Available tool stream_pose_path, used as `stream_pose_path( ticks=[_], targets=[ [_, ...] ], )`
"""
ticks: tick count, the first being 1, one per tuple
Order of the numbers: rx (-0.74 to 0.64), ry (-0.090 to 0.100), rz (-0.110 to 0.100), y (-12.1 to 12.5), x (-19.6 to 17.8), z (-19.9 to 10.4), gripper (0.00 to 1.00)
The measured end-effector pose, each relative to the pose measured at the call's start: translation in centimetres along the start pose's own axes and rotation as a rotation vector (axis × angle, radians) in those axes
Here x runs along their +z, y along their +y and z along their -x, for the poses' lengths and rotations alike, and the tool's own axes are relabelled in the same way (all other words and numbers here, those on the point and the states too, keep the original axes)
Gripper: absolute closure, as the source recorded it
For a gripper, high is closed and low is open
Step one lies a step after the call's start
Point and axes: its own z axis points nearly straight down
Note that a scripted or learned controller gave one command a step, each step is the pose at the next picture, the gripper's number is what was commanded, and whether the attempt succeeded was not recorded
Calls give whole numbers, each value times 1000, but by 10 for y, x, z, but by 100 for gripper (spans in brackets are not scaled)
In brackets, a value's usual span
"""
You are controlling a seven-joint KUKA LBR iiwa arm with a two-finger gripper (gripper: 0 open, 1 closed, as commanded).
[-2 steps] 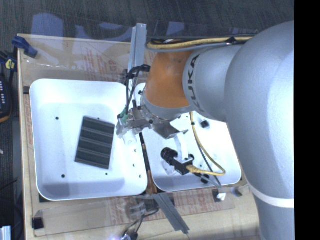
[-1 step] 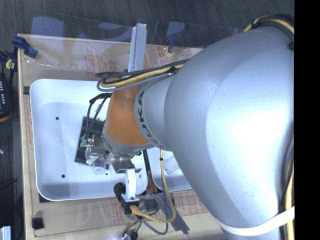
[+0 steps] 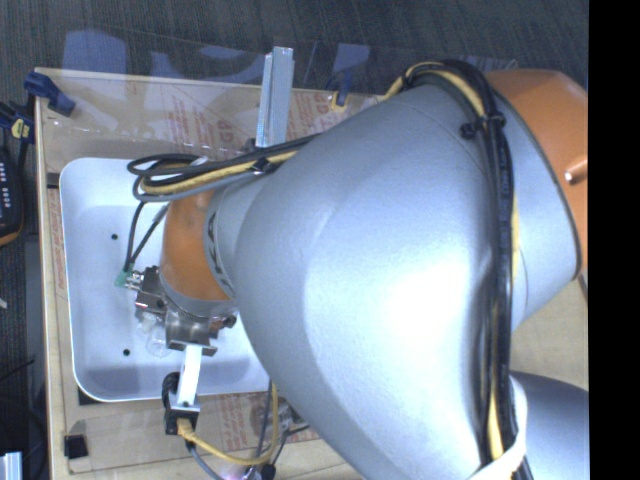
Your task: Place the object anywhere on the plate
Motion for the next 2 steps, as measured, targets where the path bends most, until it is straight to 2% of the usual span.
stream_pose_path(
  ticks=[1, 2],
  targets=[
    [-374, 2, 5, 27, -68, 77, 100],
    [-850, 2, 8, 18, 29, 44, 100]
  ],
)
